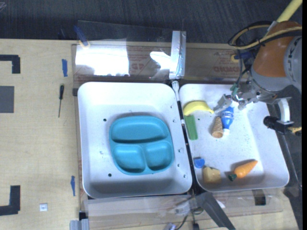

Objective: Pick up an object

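Two shallow white plastic bins sit side by side on the pale wooden desk (33, 143). The left bin (91, 176) holds one thing, a turquoise plastic divided plate (141, 143) with one long compartment and two smaller ones, lying flat near the bin's middle.

The right bin (273, 157) is the landmark for the rest. Against its left wall lies a green stick-shaped block (191, 127), its long axis running along that wall. Just above the block, in the bin's upper-left corner, a yellow toy banana (197, 107) curves with its ends pointing down. Toward the bin's middle lies a tan cone-shaped toy (218, 127), its wide end toward the near wall. A small blue and white bottle-like toy (227, 118) lies just beside it on the right; their sides seem to touch, though the view is too coarse to be sure. Along the bin's near wall sit a small blue piece (198, 163), a beige lumpy potato-like toy (211, 175) and an orange toy carrot (245, 168), whose long axis tilts up to the right with its green end lower left.

The grey arm with the orange band (273, 61) leans in over the bin's upper-right corner. Its hand (236, 98) hangs just above the blue and white toy, metal fingers (224, 102) spread apart with nothing between them. A clear plastic panel (129, 56) stands behind the left bin.
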Action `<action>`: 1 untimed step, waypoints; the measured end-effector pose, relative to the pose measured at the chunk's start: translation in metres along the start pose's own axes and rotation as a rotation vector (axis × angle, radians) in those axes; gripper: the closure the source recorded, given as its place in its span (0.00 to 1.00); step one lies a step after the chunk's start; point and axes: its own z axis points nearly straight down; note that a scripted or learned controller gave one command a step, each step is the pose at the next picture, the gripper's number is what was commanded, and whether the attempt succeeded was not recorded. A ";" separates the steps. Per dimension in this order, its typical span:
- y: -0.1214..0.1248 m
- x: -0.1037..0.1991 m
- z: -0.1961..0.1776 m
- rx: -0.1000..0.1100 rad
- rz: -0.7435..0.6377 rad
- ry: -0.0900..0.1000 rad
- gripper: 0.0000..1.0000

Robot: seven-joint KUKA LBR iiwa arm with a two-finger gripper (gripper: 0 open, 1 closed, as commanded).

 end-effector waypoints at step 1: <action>0.017 0.008 0.047 0.001 0.070 -0.001 0.00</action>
